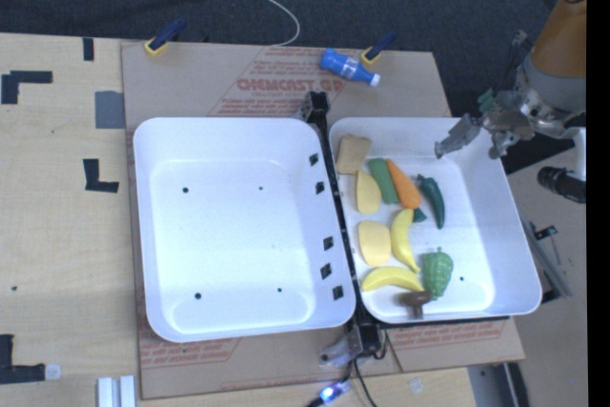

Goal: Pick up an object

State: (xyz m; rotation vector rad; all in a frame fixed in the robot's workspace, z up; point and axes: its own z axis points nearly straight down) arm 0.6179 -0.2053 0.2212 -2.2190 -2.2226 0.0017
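Many toy foods lie packed close in the right bin (pixel 496 234). The jaws (pixel 474 136) hang above its far edge; I cannot tell if they are apart. They might bump two toys and grab none.

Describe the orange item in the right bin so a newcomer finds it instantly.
Look in the right bin, upper middle of the toy food cluster. The toy carrot lies slanted between a green vegetable and a dark green pepper. It is the one orange piece there.
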